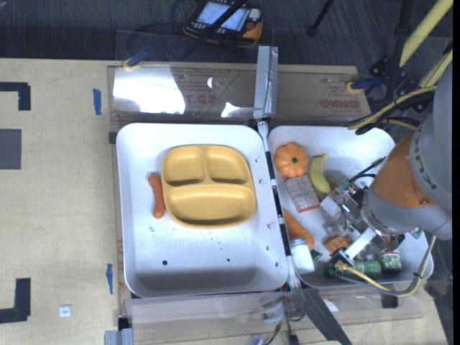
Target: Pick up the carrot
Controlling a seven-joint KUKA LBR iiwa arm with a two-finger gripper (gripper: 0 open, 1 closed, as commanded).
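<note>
One gripper (351, 249) hangs low over the right bin (359, 141), close to that bin's near edge and towards its right side, at the end of the grey arm (438, 171) with its orange band (399, 182). Whether it is spread or pressed together cannot be told (wires and small parts clutter the wrist), and nothing can be seen pinched in it.

Just beside the gripper, along the near edge, lies a green bottle (368, 268), with a small orange object (336, 243) on the gripper's other side. Further towards the bin's left wall lies a white object (302, 256) in the near left corner.

The carrot (296, 226) lies against the left wall of the right bin, about midway along it, tilted with its thin end towards the near edge and apart from the gripper. Beyond it, towards the far edge, a small printed carton (302, 193) lies flat, with a yellow banana (320, 175) just beside it and a small orange pumpkin (291, 160) in the far left corner.

Across the divider, the left bin (194, 268) carries a yellow divided plate (208, 185) near its middle. An orange stick-shaped piece (157, 196) lies along the plate's left rim, touching or nearly touching it.
</note>
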